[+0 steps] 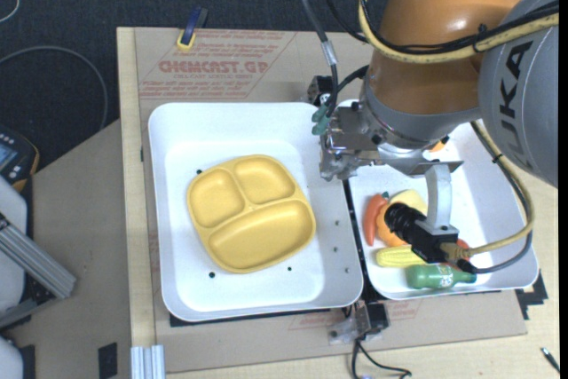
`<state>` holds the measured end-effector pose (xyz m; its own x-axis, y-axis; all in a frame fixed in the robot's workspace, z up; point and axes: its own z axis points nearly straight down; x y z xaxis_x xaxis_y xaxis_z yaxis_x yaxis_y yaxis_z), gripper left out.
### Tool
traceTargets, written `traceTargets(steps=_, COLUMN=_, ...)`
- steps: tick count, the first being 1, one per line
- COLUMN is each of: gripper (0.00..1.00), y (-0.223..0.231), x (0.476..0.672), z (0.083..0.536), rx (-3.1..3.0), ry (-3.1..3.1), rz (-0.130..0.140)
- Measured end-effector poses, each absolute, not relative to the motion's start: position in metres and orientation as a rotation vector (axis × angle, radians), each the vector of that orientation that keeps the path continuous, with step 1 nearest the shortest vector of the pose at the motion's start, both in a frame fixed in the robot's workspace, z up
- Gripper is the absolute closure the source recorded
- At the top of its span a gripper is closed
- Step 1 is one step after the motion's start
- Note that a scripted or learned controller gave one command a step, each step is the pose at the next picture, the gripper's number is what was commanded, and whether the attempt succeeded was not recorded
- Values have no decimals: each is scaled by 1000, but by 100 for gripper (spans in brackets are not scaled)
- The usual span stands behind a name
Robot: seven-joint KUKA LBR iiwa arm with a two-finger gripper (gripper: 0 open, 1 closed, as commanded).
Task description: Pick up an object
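Tool (342, 153) hangs over wall between bins, by top of right bin (495, 191). Can't tell if open or closed; nothing seen held.

Close below: orange toy food (376, 222), yellow corn (395, 257), green toy food (437, 278). Yellow divided plate (251, 210) sits in left bin (177, 146).

Step, likely: lining up. Next: move over one toy, drop, squeeze.

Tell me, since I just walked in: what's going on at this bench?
The KUKA arm reaches in over the right bin, which holds toy food: an orange piece, a yellow corn-like piece and a green piece. The left bin holds a yellow divided plate. Whether anything is grasped can't be seen from here.
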<state>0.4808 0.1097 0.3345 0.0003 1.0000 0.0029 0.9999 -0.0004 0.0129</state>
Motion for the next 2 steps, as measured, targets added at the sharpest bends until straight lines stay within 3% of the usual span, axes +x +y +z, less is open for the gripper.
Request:
traceTargets(steps=1, gripper=100, y=111, x=480, z=338, rx=2218, ry=2222, rz=2)
traceTargets(steps=2, gripper=100, y=112, x=480, z=348, rx=2216, ry=2222, rz=4)
